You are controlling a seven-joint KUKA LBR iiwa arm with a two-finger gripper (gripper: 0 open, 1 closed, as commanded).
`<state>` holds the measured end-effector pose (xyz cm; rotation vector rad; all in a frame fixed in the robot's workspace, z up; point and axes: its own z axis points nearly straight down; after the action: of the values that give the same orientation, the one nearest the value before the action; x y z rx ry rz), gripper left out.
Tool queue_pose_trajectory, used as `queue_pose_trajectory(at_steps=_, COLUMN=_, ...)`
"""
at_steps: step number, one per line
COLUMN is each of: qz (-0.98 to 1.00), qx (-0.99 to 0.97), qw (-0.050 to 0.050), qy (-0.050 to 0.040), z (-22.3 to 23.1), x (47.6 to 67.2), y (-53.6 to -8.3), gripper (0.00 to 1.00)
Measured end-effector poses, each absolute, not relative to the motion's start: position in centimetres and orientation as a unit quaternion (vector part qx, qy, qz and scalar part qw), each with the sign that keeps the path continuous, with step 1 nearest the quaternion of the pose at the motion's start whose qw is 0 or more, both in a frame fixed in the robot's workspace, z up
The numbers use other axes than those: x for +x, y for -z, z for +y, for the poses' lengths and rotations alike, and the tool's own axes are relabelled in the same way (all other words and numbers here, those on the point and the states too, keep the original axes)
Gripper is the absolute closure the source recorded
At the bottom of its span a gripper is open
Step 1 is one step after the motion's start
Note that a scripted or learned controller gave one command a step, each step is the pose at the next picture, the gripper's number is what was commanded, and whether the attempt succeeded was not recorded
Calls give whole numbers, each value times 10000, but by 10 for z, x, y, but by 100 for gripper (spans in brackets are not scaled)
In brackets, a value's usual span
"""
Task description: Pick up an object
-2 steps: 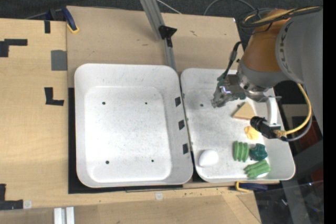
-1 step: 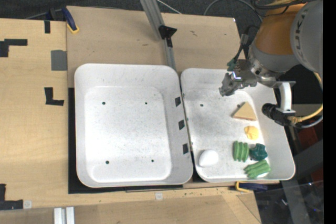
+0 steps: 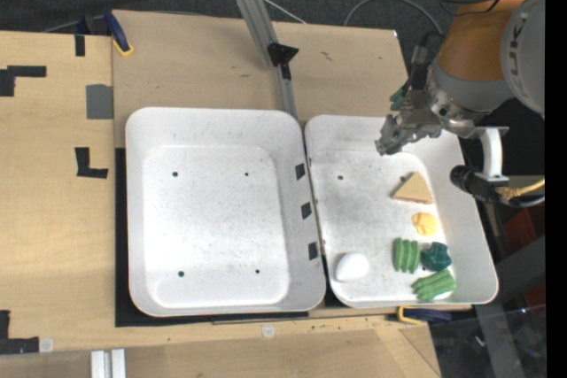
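The gripper (image 3: 390,143) hangs over the speckled right bin (image 3: 354,164) — finger state unclear — above a tan wedge (image 3: 414,189), a white ball (image 3: 352,266) and ribbed green pieces (image 3: 407,255).

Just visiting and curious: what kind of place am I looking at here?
Probably a robotics lab test bench: a grey-and-orange arm reaches over two white bins, and the right one holds small toy foods.

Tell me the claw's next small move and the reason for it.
Probably shift the claw toward the near edge and lower it over the tan wedge: it hangs above bare floor at the far end of the right bin, and the wedge is the closest object.
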<state>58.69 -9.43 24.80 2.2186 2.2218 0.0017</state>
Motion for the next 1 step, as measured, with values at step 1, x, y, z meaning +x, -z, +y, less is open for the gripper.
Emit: queue_pose_trajectory(at_steps=1, qz=7095, qx=7047, qw=-7, qy=-6, z=-41, x=599, y=-254, gripper=100)
